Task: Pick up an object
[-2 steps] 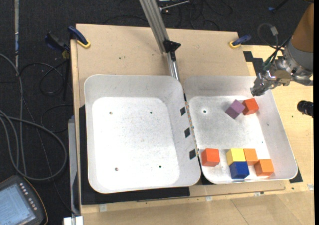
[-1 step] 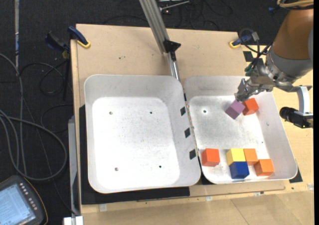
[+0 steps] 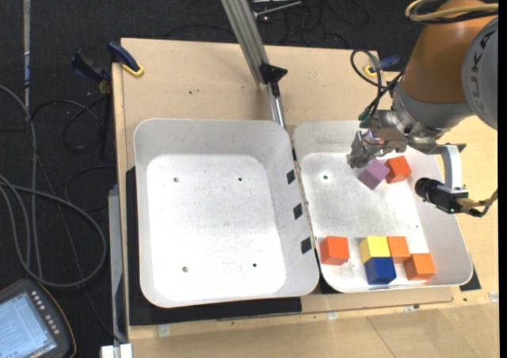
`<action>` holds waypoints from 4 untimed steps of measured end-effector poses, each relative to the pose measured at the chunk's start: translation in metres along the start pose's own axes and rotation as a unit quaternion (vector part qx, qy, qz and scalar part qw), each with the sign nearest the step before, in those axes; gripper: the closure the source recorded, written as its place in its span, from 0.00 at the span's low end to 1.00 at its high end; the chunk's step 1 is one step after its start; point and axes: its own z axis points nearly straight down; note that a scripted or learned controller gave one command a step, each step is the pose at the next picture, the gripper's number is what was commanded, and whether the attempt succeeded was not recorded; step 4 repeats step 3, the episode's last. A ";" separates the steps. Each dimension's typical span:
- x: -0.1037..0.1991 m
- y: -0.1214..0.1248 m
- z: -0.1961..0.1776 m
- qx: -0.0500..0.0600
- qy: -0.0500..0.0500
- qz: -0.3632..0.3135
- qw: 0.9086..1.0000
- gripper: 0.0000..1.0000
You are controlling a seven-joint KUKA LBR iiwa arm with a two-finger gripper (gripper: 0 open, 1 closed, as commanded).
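Closest to me, along the near wall of the right bin (image 3: 466,269), sits a little huddle of blocks: an orange cube (image 3: 334,249) on its own to the left, then a yellow cube (image 3: 375,248) with a blue cube (image 3: 380,270) pressed against its near side, a second orange block (image 3: 398,247) touching the yellow one, and a third orange block (image 3: 420,266) at the end of the row. None of these looks to have been touched; they all lie flat on the bin floor.

Further back in that same bin is where the work is happening. The gripper (image 3: 366,152) has its tip down at a purple block (image 3: 372,173), which sits tilted with one corner pointing toward me, and an orange block (image 3: 398,169) lies just beside it on the right. The gripper's tip is right against the far edge of the purple block, but whether the block is actually held I cannot tell, and the angle hides how the tool stands.

So I would judge the pick as at best half done: the arm has reached an object, yet nothing is clearly lifted off the floor. Grasp and lift remain to be shown.

The left bin (image 3: 150,190) lies well apart from all this, and behind both bins is the tan bench top (image 3: 198,79).
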 end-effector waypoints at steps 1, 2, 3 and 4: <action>0.051 0.000 -0.009 -0.002 0.000 0.000 1.000 1.00; 0.115 0.003 -0.002 0.000 0.000 0.000 1.000 1.00; 0.172 -0.010 0.001 0.001 0.000 0.000 1.000 1.00; 0.172 -0.010 0.001 0.001 0.000 0.000 1.000 1.00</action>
